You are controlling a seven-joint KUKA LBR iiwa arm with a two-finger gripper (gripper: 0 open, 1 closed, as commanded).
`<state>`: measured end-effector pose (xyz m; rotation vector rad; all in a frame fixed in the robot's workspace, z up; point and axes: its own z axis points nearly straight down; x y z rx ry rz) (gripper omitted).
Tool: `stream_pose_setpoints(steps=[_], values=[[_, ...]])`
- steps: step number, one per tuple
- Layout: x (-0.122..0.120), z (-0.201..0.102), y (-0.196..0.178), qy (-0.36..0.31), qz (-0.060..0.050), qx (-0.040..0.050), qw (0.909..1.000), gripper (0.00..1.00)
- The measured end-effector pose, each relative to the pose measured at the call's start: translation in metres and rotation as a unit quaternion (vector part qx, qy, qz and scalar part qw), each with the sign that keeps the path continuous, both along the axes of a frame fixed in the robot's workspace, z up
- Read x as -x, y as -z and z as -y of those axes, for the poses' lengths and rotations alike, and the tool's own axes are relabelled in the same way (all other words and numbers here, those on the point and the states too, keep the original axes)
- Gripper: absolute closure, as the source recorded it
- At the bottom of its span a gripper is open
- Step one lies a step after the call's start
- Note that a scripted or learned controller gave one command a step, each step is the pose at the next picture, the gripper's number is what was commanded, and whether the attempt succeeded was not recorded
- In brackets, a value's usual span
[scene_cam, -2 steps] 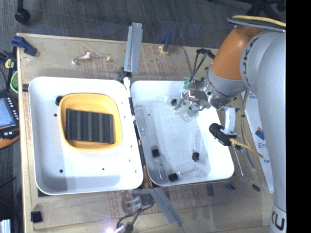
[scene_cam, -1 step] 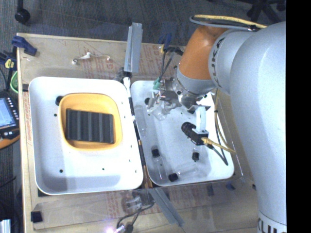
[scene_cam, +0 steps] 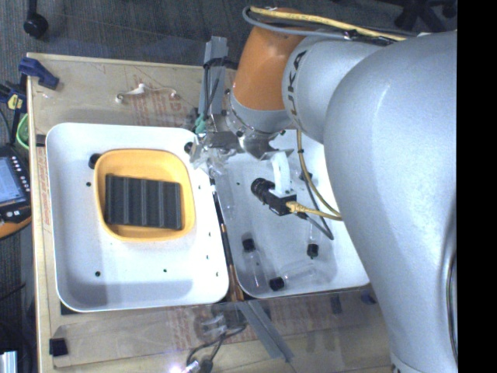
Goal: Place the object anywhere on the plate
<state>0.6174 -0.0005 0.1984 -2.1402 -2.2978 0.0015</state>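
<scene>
A yellow square plate [scene_cam: 144, 162] lies in the left white bin [scene_cam: 116, 286]. A dark grey ribbed block [scene_cam: 144, 201] rests flat on the plate's middle. My gripper [scene_cam: 206, 151] hangs at the plate's upper right corner, over the seam between the two bins, and is apart from the block. The wrist and the orange band [scene_cam: 264, 68] hide much of it from above.
The grey arm covers most of the right bin [scene_cam: 256, 274], whose floor shows small black pieces [scene_cam: 248, 244] and a faint clear item [scene_cam: 291, 272]. A cable with a black plug [scene_cam: 272, 195] hangs from the wrist. Wooden bench edges frame both bins.
</scene>
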Motion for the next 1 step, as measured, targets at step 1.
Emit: stream_pose_setpoints(steps=[1], values=[[0.0,0.0001,0.0,0.0,0.0,0.0,1.0,0.0]])
